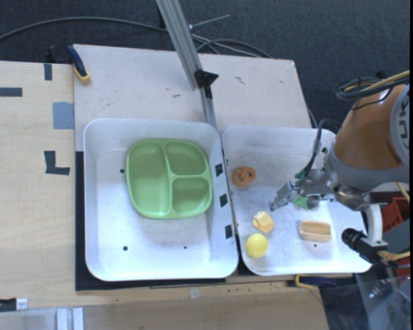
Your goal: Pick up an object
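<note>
The right bin (275, 139) holds a brown cookie-like piece (244, 176) near its left wall, a small yellow chunk (263, 221), a yellow ball (256, 245) at the front left, and a tan bun-like block (314, 230) toward the front right. My gripper (286, 196) hangs over the middle of this bin, right of the yellow chunk and above-left of the tan block. Nothing shows between its fingers.
The left bin (100, 184) contains a green divided plate (169, 177). A grey metal rod (181, 34) slants in from the top toward the wall between the bins. Cables (361, 84) loop over the orange arm at the right.
</note>
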`<move>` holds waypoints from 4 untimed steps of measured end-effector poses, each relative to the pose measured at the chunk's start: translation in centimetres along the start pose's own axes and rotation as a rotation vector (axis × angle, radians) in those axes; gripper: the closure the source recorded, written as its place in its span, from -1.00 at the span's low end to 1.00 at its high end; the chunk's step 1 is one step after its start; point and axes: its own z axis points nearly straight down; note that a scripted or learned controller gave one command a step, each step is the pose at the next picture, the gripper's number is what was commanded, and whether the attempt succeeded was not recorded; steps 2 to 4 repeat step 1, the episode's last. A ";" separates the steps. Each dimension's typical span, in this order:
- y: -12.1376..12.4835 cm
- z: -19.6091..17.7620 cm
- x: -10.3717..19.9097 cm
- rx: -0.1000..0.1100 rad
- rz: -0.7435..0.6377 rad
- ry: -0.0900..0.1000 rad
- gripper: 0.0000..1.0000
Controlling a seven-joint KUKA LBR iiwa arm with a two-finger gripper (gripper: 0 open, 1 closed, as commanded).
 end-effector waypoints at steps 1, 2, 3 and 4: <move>0.0 0.0 0.0 0.000 0.000 0.000 -1.00; 0.0 0.0 0.0 0.000 0.000 0.000 -1.00; 0.0 0.0 0.0 0.000 0.000 0.000 -1.00; 0.0 0.0 0.0 0.000 0.000 0.000 -1.00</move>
